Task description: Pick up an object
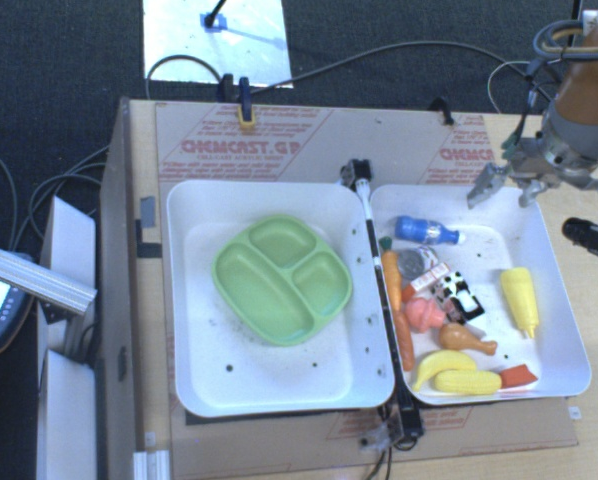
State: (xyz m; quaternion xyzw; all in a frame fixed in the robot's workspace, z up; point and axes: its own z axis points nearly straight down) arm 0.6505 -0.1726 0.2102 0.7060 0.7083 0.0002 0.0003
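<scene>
Bench [279,138]: brown board surface printed with red lettering, carrying two shallow white bins side by side.

Left bin [204,368]: holds one light green divided plate [282,279] with three compartments, lying flat near the bin's middle.

Right bin [559,298]: holds the toy items.
- Blue bottle [426,231] with a white cap, lying on its side near the far wall.
- Orange carrot [397,308], long, lying along the left wall of this bin.
- Grey crumpled piece [412,264], just below the bottle.
- Small red-and-white box [431,276], touching the grey piece.
- Black-and-white toy [462,299], just right of the box.
- Pink toy [425,315], between the carrot and the black-and-white toy.
- Brown drumstick [463,340], just below the pink toy.
- Yellow banana [441,366], near the front wall.
- Yellow block [469,382], touching the banana at the front wall.
- Red piece [519,375], just right of the yellow block.
- Yellow squeeze bottle [520,301], lying apart from the cluster toward the right wall.

Gripper [505,190]: above the far right corner of the right bin, its two fingers spread wide with nothing between them, well apart from every item. Grey arm with orange band [587,93] above it at the right.

Dark cables [379,63] cross the floor beyond the bench.
</scene>
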